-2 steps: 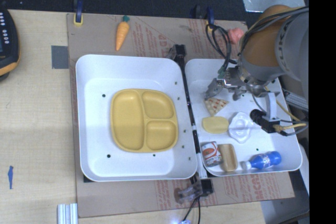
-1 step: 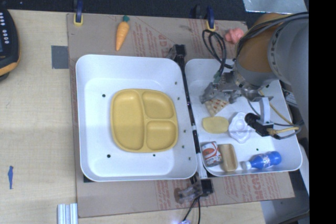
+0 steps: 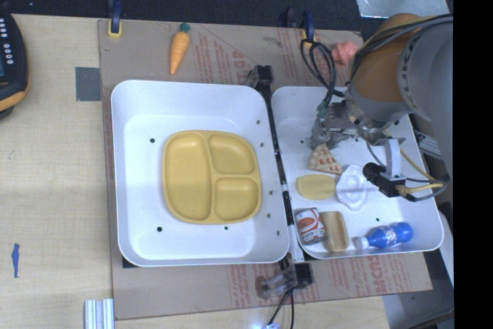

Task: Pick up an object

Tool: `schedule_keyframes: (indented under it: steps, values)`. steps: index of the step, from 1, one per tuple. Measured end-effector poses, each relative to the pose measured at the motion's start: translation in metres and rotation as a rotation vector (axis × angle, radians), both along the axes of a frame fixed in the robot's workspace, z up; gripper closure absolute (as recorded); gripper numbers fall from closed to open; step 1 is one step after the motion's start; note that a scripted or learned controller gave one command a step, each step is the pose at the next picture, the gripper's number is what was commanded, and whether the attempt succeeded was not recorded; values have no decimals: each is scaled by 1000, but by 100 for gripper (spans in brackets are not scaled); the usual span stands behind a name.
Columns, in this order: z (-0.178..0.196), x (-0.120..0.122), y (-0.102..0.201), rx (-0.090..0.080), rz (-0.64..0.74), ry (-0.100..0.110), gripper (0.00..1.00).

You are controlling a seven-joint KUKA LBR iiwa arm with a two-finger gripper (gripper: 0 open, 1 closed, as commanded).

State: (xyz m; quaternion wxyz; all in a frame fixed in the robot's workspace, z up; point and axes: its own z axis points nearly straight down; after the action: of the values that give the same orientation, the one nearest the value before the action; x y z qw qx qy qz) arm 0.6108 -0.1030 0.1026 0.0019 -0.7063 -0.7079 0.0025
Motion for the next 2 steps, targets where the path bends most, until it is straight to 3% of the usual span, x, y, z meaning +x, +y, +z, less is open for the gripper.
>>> schedule_keyframes:
  steps: [1, 2]
  values:
    - [95, -11, 90, 4, 9, -10, 100]
    - [106, -17, 129, 1, 6, -6, 100]
